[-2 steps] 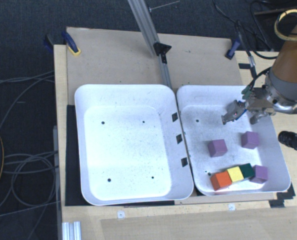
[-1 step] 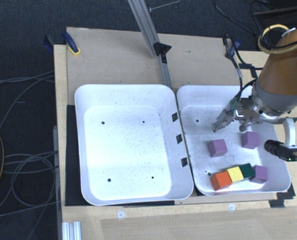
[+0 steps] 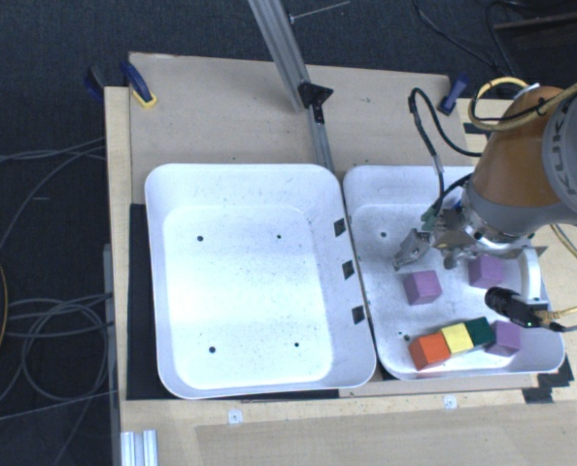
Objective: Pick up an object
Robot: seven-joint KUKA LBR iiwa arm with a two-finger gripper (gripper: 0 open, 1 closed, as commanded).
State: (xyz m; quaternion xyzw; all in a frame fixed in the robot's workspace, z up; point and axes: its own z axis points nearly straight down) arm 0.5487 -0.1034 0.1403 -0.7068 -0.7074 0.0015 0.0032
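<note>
You see the arm [image 3: 536, 158] reaching in from the right over the right bin [image 3: 366, 197], with the gripper [image 3: 430, 249] low above the middle of that bin. Its fingers [image 3: 408, 251] stand spread apart with nothing between them. A purple cube [image 3: 422, 286] lies just below the gripper, near the bin's centre. Another purple block [image 3: 486, 270] sits to the right, partly under the wrist. Along the bin's near edge you find an orange block [image 3: 427, 349], a yellow block [image 3: 457, 338] and a green block [image 3: 479, 331] touching in a row, with a third purple block [image 3: 507, 337] at the near right corner. The left bin [image 3: 167, 187] lies beside it.
</note>
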